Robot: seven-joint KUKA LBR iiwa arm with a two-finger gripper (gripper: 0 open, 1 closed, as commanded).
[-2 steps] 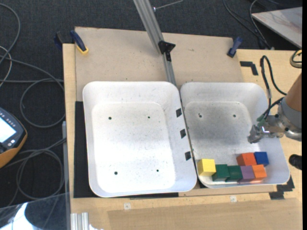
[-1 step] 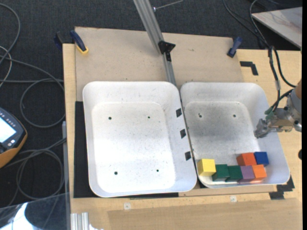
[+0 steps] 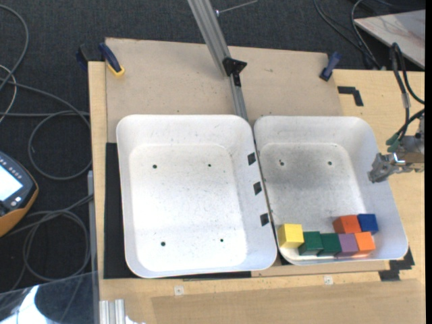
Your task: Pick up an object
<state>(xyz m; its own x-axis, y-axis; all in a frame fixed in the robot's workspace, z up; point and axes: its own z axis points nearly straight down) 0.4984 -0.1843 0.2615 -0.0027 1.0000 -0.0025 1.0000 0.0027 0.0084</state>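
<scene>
Coloured blocks crowd the right bin's near edge; claw state unclear.

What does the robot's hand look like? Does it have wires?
The gripper is a small grey metal piece peeking over the right bin's rim. Thin dark cables run down to it, with small green and yellowish bits where they join.

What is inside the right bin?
Coloured blocks clustered along the right bin's near edge: yellow, green, purple, orange, blue. Anything beneath them is covered.
</scene>
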